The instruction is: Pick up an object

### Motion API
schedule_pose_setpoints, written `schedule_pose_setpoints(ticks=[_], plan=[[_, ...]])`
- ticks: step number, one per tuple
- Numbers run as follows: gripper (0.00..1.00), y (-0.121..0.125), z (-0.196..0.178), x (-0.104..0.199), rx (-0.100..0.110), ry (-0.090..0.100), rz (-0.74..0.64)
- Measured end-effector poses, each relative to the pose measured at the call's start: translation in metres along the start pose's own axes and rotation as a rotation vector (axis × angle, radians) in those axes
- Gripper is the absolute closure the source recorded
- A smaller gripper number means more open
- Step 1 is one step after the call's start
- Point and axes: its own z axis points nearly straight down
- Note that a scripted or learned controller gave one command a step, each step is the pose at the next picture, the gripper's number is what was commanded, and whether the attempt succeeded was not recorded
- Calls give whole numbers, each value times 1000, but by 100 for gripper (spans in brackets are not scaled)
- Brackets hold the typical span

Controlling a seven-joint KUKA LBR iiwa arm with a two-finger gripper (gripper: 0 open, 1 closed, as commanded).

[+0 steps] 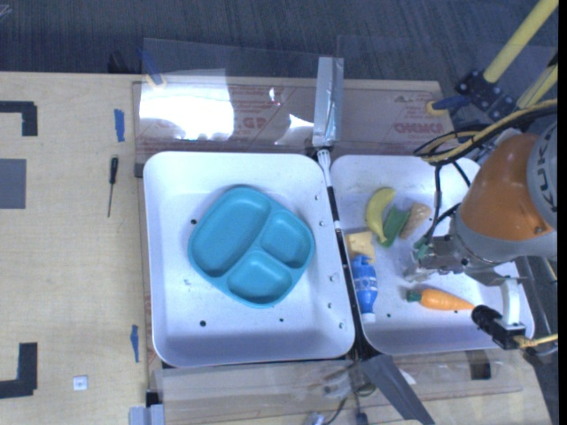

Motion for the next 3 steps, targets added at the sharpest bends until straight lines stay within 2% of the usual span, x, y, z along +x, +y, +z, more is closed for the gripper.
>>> schedule_pose_setpoints(ticks=[1, 2, 3], plan=[[0, -1, 1, 0, 2, 0, 0], [0, 54, 12, 21, 6, 1, -53], [0, 130, 15, 15, 10, 0, 199]])
